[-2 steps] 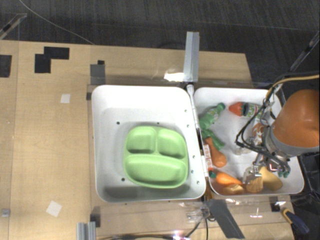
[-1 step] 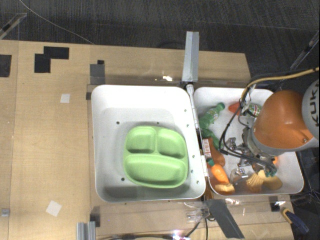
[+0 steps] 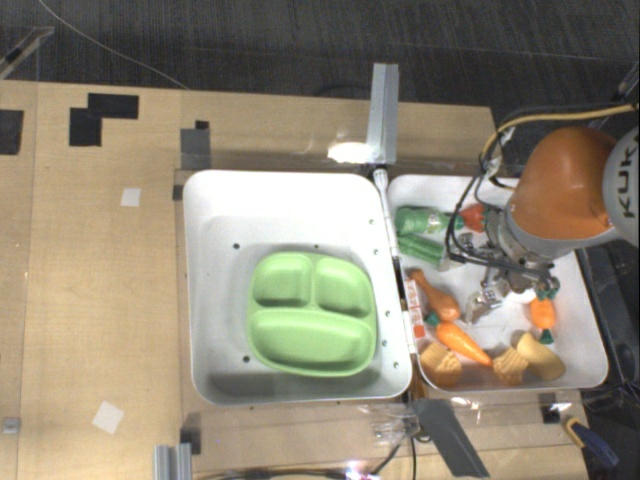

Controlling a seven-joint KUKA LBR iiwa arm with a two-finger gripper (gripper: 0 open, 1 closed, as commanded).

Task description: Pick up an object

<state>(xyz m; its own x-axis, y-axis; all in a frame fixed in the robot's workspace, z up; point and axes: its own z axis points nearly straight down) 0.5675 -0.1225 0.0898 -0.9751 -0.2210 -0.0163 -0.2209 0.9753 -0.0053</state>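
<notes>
The gripper (image 3: 490, 303) hangs low inside the right bin (image 3: 598, 353), over the bare white floor between the toy foods. I cannot tell its state, because the wrist covers it from above. Nothing looks lifted. The nearest things are a carrot (image 3: 460, 340) just to its lower left and a small orange piece (image 3: 542, 314) to its right. In my judgement the pick is not yet done; grasping and raising remain. The green divided plate (image 3: 310, 313) lies in the left bin (image 3: 200, 268).

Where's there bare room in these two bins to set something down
Left bin: bare floor rings the green divided plate, widest along the far side and left wall. Right bin: crowded, with the green bottle, carrots and bread pieces beside the hand; bare only near its right wall.
</notes>
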